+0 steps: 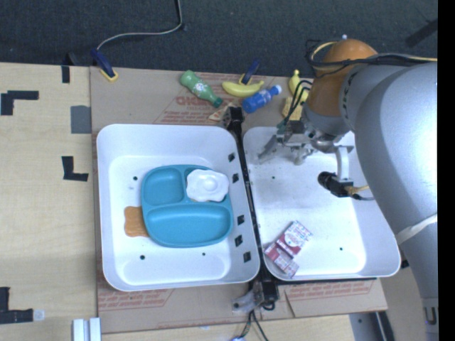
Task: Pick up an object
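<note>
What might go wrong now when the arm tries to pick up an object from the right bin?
1. The gripper sits near the right bin's far rim, well away from the red-and-white packet at the near left corner, so closing here would likely grab nothing.
2. The packet lies against the bin wall, which may block a finger.

We see our grey arm (398, 133) reaching in from the right, orange band (334, 77) above the wrist, the tool (284, 148) pointed down and leftward.
</note>
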`<state>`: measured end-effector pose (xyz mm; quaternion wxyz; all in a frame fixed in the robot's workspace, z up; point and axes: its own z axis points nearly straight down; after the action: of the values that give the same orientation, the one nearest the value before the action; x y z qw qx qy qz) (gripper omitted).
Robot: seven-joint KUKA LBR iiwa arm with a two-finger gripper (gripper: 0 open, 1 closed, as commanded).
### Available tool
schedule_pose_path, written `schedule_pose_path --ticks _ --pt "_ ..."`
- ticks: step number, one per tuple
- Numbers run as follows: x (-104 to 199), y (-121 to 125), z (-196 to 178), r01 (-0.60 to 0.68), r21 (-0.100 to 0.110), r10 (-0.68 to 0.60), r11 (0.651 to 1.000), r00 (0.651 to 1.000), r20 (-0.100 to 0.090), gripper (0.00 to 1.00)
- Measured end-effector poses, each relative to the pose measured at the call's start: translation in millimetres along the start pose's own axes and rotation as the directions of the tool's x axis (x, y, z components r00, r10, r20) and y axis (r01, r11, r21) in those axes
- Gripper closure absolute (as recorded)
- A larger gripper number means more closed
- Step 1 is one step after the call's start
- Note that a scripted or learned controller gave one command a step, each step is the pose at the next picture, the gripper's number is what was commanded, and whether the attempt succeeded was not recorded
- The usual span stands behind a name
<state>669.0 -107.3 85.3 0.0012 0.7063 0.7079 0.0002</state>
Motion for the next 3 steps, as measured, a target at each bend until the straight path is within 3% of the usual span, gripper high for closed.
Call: schedule_pose_path --ticks 1,3 --pt "11.9 -0.4 0.3 -0.001 0.001 0.001 1.0 1.0 0.001 0.0" --pt "5.6 -0.4 0.1 -0.002 0.001 0.002 1.0 1.0 0.002 0.0"
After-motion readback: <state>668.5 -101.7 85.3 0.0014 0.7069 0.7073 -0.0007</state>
